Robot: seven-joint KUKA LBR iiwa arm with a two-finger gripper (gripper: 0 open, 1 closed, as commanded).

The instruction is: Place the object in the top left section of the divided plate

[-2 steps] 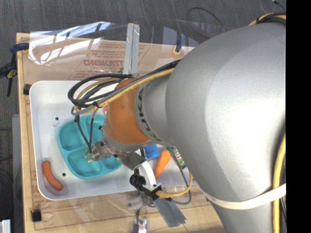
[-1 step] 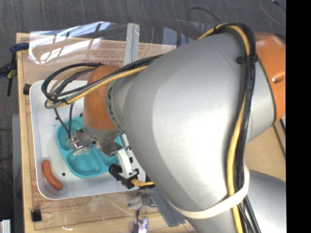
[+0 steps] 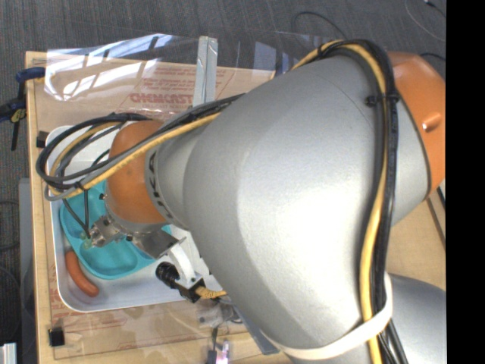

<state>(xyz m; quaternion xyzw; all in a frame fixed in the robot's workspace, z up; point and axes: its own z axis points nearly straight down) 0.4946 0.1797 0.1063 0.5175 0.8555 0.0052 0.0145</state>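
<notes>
Camera view: the arm covers most of the bin — a sausage lies beside the teal plate; gripper state — cannot tell.

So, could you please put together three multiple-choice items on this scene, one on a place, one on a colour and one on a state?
1. Where does the orange sausage-shaped toy lie?
A. in the white bin, beside the plate's lower left rim
B. on the carpet beyond the bench
C. on top of the arm

2. What colour is the divided plate?
A. red
B. teal
C. black

3. How does the arm stand over the bench?
A. drawn back off the bench entirely
B. lying flat on the carpet
C. reaching over the bins, its wrist above the plate

Answers:
1 A: the toy rests on the white bin floor just off the plate's edge.
2 B: the plate's visible part is teal.
3 C: the arm's grey bulk covers most of the bench, and the orange band sits over the plate.
</notes>
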